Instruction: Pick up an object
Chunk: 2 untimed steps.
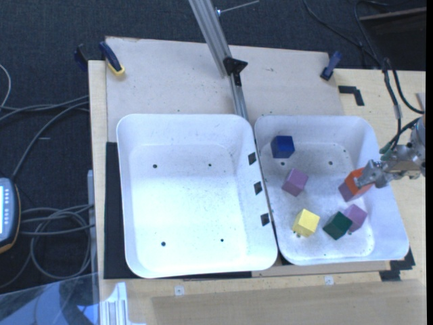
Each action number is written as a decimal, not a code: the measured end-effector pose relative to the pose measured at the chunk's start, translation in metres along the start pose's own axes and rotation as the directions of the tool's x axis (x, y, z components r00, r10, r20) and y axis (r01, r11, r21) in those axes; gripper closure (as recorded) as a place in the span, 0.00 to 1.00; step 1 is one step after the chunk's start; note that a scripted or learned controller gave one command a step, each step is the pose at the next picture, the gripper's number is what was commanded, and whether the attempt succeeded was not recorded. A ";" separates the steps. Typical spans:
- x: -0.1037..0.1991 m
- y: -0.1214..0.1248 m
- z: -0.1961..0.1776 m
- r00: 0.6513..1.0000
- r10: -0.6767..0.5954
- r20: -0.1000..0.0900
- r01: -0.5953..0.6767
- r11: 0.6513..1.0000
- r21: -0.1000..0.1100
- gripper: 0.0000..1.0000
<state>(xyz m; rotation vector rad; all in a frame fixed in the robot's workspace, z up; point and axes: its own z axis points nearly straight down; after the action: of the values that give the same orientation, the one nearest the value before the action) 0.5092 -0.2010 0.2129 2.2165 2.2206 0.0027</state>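
Down at the right bin's [379, 156] right wall, the gripper [367, 177] comes in low from the right side, its metal wrist reaching over the rim. The fingers look clenched around an orange block [356, 179], which sits right at their tips, though the view is soft there and I can't fully make out both fingers on it. Pressed against that orange block on its lower left is a purple block [347, 191], touching it or tucked partly under it; which one, I cannot tell.

The arm itself barely enters the scene: just the grey wrist end, lying nearly level and pointing left across the bin's right edge.

Elsewhere in the right bin, a blue cube [283, 146] sits near the far left corner. A lilac cube [295, 182] rests around the middle of the floor. Toward the near edge, a yellow cube [306, 223] stands left of a dark green cube [336, 226], and a mauve cube [355, 216] is touching the green one on its right.

The left bin [135, 141] lies alongside, its right wall meeting the right bin's left wall, both resting on the wooden bench [169, 66].
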 end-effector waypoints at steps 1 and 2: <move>0.050 0.017 -0.014 1.000 -0.005 -0.003 0.005 1.000 -0.001 1.00; 0.107 0.028 -0.026 1.000 -0.006 -0.004 0.006 1.000 0.000 1.00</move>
<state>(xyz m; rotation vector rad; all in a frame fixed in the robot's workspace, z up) 0.5373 -0.0944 0.2390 2.2110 2.2293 0.0072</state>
